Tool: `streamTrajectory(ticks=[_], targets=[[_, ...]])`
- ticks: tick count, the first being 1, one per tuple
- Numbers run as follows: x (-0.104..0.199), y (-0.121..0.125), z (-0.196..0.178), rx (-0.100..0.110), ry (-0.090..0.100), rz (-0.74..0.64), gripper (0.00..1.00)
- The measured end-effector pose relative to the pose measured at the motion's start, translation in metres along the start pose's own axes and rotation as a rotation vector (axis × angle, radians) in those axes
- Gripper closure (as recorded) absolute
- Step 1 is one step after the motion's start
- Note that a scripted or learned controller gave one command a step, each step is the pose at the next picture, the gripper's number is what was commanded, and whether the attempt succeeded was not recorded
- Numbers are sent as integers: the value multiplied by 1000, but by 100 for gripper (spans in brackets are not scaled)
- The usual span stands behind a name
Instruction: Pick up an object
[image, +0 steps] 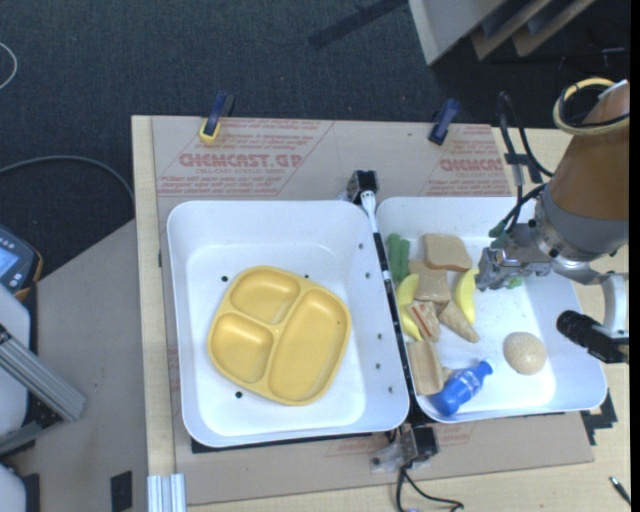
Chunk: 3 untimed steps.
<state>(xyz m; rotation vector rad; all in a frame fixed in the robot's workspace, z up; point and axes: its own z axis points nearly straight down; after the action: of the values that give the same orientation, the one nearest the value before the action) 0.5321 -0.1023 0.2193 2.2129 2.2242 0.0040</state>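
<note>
Two shallow white bins side by side on a worktop (300, 150) covered with printed brown board. All positions are given relative to the right bin (575, 390).

Left of the right bin, touching it along a shared edge, the left bin (190, 300) holds a yellow divided tray (280, 333) with three compartments, lying flat near its centre.

The right bin's contents cluster in its left half. A green item (398, 255) lies at the upper left, against the shared edge. Beside it, a tan bread slice (446, 251) sits uppermost in the pile, with further sandwich-like pieces (432, 300) below it. A yellow banana-like piece (466, 292) curves along the pile's right side, and another yellow piece (407, 300) shows at its left. A blue bottle (459, 389) lies tilted near the front wall, cap end pointing up and right. A round beige object (524, 352) rests apart from the pile, right of centre towards the front.

The arm (590, 170) enters over the bin's right wall. Its gripper (500, 270) is over the bin's upper middle, just right of the banana-like piece. Whether its fingers are spread or pressed together cannot be told, and nothing can be made out between them.

Blue clamps (445, 120) and a yellow-tipped clamp (213, 118) hold the board behind the bins.
</note>
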Motion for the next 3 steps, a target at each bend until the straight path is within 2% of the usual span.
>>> streamTrajectory(ticks=[1,2,3], targets=[[34,48,6,-1,1,-1,100],[53,78,-15,-1,0,2,100],[50,80,-15,0,-1,4,100]])
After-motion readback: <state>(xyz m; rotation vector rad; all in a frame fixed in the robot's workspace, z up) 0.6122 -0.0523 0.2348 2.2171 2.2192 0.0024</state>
